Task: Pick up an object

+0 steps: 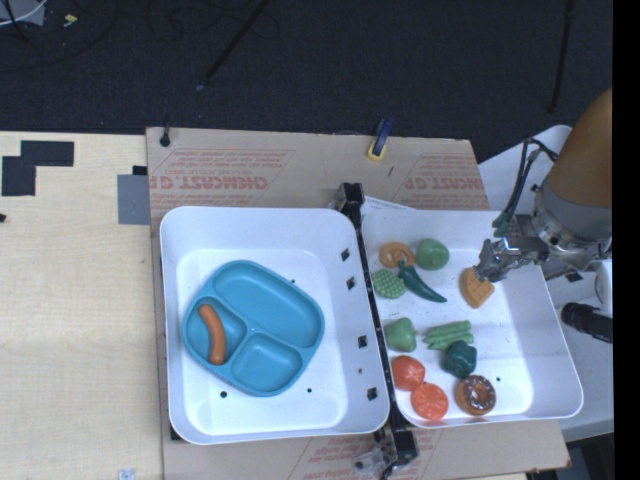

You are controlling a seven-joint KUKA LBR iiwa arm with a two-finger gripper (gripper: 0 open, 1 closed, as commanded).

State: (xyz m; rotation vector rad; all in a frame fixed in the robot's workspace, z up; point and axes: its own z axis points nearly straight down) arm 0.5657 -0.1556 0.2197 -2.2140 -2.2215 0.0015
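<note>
My gripper [490, 266] hangs over the upper right part of the right bin [535, 313], reaching in from the right. An orange food piece [476, 289] sits directly under its tip and meets it; whether it is gripped or just touched cannot be made out. Further toys lie in that bin: an orange ring [395, 256], a green ball [432, 254], a dark green pepper [424, 288], a leafy green piece [388, 285], green beans [447, 333], a red tomato [407, 371] and a donut [476, 394].
The left bin [185, 238] holds a blue divided plate [270, 313] with a sausage [212, 333] in its left compartment. A black divider [365, 298] runs between the bins. Cardboard lies beneath both, and a yellow clip [379, 140] sits at the back edge.
</note>
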